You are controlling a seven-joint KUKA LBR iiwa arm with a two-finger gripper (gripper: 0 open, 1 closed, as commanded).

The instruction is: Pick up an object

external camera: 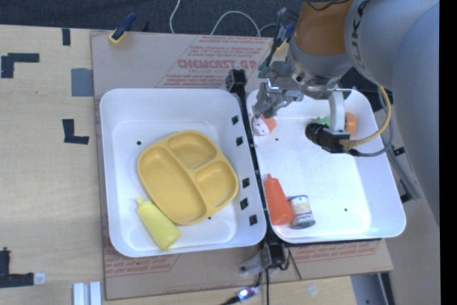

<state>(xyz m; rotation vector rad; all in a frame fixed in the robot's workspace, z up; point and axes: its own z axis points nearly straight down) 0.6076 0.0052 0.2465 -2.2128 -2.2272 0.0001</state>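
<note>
My gripper (267, 108) hangs over the far left corner of the right bin (371, 221), close to the divider between the two bins. Just below its tip lies a small white and orange object (265, 126) on the bin floor; I cannot tell whether the gripper touches it. An orange bottle (276, 201) lies along the right bin's left wall near the front. Beside it rests a small can (302, 211) with a yellow and red label.
The left bin (118, 118) holds a yellow divided plate (188, 175) and a yellow squeeze bottle (158, 223) at its front left. The grey arm with its orange band (335, 3) looms over the right bin's far side.
</note>
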